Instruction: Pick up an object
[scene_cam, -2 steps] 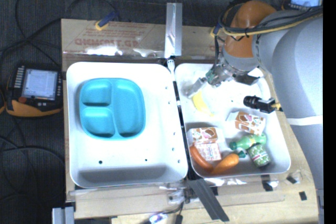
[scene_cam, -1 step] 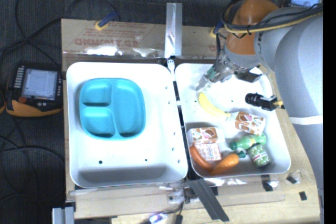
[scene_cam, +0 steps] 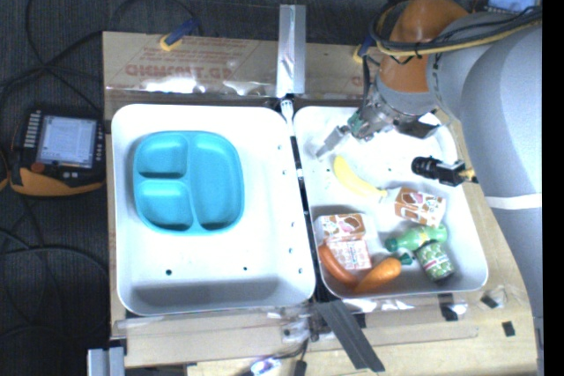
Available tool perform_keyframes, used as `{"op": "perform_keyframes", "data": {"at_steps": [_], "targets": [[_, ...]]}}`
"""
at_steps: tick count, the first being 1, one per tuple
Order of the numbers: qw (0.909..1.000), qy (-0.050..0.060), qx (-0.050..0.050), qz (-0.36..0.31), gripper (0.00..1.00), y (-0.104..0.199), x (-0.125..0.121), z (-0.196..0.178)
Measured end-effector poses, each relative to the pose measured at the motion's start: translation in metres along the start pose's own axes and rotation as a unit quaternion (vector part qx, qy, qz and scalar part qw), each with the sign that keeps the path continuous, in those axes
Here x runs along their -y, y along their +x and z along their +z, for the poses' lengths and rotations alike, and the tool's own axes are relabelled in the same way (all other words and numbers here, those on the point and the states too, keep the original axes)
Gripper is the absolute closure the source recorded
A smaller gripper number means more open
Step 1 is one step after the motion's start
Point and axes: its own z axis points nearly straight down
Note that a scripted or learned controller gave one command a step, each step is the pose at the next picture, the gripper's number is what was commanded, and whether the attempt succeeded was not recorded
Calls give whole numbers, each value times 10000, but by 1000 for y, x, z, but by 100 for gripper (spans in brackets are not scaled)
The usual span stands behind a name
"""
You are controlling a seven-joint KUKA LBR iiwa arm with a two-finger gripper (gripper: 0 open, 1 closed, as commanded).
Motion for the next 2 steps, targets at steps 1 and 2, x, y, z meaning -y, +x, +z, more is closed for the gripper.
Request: {"op": "perform_keyframes", "data": {"at_steps": [1, 2], "targets": [[9973, -29, -8, -730, 0, 20, 48, 9], [9973, -57, -11, -727, 100, 20, 46, -1]]}}
